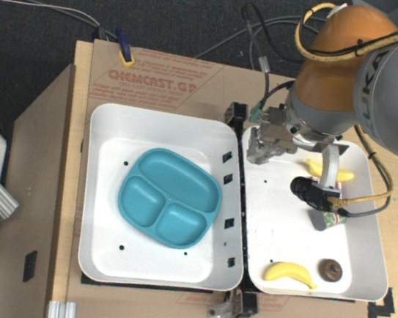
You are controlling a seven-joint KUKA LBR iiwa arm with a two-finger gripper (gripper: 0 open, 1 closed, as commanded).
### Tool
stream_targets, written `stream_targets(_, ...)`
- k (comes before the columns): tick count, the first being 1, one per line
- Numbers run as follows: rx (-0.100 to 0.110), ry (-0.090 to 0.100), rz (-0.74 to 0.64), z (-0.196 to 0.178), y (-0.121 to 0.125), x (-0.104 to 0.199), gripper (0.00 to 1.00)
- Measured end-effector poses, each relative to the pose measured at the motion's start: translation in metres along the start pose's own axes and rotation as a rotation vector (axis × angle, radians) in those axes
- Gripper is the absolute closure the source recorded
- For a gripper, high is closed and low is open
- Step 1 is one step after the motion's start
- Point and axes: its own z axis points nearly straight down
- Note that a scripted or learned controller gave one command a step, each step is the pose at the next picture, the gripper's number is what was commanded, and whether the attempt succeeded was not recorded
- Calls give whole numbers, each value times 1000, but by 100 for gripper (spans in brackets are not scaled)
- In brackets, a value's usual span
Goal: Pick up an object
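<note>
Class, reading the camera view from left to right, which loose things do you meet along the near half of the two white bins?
blue divided plate → yellow banana → small brown round thing

Brightly and evenly lit from overhead. Near-blown white on the left bin (100, 177) and right bin (364, 246), either side of the gripper (261, 148). Only thin, soft shadow, hugging the near edge of the teal divided plate (169, 197) well left of the gripper. Dull sheen on the orange band (349, 44) above it. Slightly soft throughout; dim, murky floor (25, 32) toward the edges.
</note>
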Motion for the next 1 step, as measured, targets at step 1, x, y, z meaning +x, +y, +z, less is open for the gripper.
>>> stream_targets(1, -2, 0, -1, 4, 3, 58, 100)
